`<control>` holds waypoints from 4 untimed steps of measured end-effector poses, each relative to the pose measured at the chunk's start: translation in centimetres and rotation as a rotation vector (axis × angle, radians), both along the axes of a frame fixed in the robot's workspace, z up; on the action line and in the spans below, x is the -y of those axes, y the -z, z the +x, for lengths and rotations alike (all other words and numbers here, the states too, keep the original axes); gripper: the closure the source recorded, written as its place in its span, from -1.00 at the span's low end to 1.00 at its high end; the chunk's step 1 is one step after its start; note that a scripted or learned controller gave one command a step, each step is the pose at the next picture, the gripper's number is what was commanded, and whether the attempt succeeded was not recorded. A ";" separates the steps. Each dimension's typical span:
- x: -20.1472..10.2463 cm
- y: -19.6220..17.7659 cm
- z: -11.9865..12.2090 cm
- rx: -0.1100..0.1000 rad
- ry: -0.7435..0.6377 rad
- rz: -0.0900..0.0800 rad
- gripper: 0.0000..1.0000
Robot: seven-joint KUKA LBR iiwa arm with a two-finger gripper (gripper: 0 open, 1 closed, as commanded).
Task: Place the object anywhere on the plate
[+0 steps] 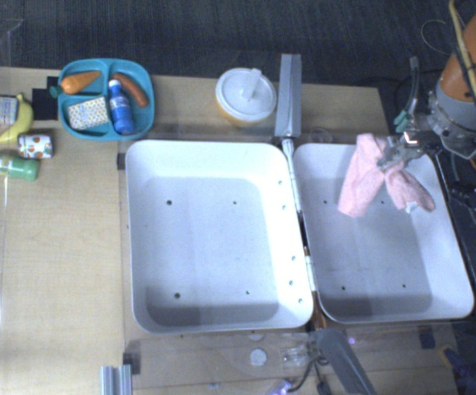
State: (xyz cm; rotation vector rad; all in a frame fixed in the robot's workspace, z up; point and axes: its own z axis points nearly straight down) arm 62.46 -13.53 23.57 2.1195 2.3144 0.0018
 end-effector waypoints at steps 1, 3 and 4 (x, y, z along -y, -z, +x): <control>-0.2 1.1 0.1 -0.001 -0.004 0.000 1.00; -9.0 0.7 -2.0 0.001 -0.811 -0.001 1.00; -14.2 1.7 -2.9 0.001 -1.212 -0.002 1.00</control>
